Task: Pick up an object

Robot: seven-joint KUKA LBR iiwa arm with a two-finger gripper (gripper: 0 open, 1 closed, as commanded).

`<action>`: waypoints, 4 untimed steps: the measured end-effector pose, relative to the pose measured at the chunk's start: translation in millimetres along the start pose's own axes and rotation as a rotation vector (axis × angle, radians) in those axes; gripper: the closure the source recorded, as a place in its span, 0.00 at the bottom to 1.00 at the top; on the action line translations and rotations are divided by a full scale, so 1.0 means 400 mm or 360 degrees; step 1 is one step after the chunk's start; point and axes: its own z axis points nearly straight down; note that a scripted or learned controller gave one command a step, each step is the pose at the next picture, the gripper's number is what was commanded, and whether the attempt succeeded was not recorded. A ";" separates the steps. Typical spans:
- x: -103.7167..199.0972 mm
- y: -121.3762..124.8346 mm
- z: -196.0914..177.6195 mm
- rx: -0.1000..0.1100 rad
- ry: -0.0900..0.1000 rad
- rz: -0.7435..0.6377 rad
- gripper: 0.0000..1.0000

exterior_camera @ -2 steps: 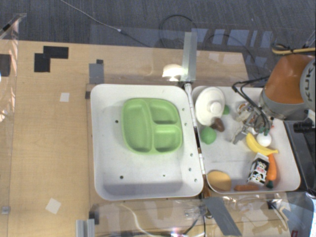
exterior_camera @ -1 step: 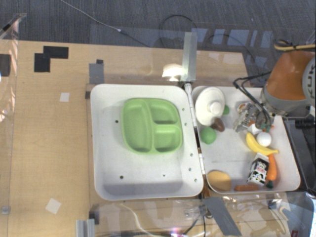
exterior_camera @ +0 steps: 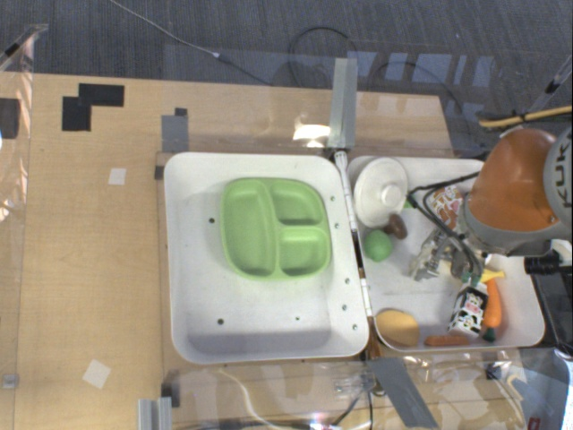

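Observation:
My gripper [exterior_camera: 436, 260] hangs over the middle of the right bin [exterior_camera: 515, 340], below the arm's orange band [exterior_camera: 510, 184]. Around it lie a green ball [exterior_camera: 379, 246] and a small brown item [exterior_camera: 395, 227] to its left. A cow-patterned carton [exterior_camera: 467, 313] and an orange carrot [exterior_camera: 493, 307] lie just to its lower right. A tan bread roll [exterior_camera: 398, 327] and a brown sausage [exterior_camera: 448, 339] rest at the bin's front edge. I see nothing held in the gripper.
An upturned white bowl [exterior_camera: 380, 192] sits in the right bin's back left corner, and a patterned packet [exterior_camera: 445, 206] lies partly under the arm. The left bin [exterior_camera: 201, 316] holds a green divided plate [exterior_camera: 274, 228]. Cables run behind the bins.

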 end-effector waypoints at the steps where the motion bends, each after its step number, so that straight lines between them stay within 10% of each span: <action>1: -0.166 -0.133 -0.142 0.0004 0.0002 -0.0485 1.00; 2: -0.164 -0.129 -0.140 0.0001 0.0006 -0.0488 0.00; 4: 0.019 -0.035 0.001 0.0001 -0.0003 -0.0499 0.00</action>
